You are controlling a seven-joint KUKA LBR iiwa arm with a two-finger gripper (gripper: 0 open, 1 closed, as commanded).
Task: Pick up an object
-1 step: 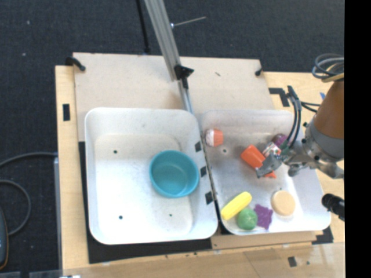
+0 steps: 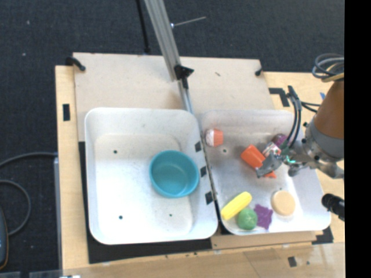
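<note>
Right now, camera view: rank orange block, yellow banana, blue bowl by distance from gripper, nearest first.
From the gripper:
1. Orange block, right bin, just beside it on the view's left.
2. Yellow banana, right bin's front.
3. Blue bowl, left bin.

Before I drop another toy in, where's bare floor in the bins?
Free: the left bin all around the blue bowl. The right bin's back strip is also bare. Crowded: its front, with banana, green ball and claw.
</note>
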